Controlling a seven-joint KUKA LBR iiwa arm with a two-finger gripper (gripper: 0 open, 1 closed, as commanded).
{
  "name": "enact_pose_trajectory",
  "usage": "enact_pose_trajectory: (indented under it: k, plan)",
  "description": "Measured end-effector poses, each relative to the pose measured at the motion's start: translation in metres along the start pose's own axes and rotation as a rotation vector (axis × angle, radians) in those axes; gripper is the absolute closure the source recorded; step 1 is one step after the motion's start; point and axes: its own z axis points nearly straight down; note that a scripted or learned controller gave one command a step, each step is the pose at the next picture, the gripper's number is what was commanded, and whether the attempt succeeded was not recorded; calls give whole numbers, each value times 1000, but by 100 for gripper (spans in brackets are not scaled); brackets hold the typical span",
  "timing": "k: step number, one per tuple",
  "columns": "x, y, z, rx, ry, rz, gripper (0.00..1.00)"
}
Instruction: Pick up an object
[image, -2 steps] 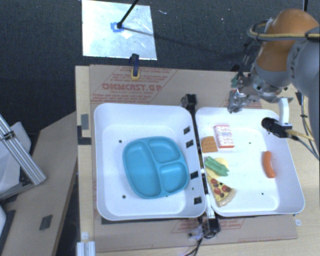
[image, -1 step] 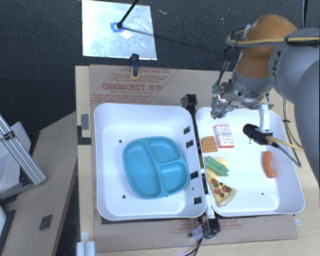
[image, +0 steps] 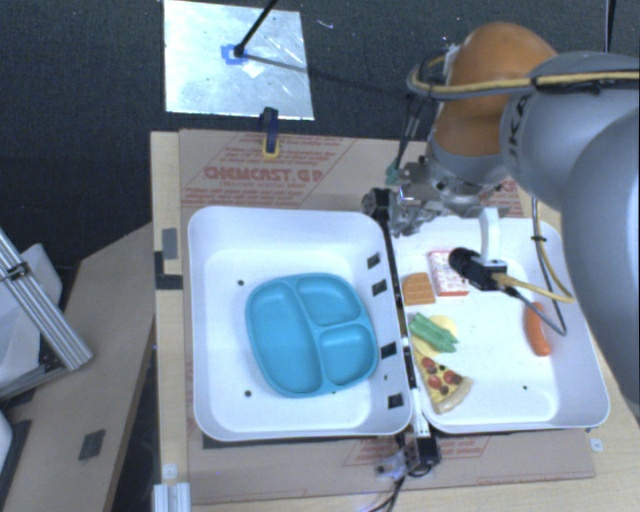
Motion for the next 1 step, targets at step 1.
enact_pose_trajectory:
  k: [1]
  plan:
    - [50, -15, 8, 2, -1, 1, 100]
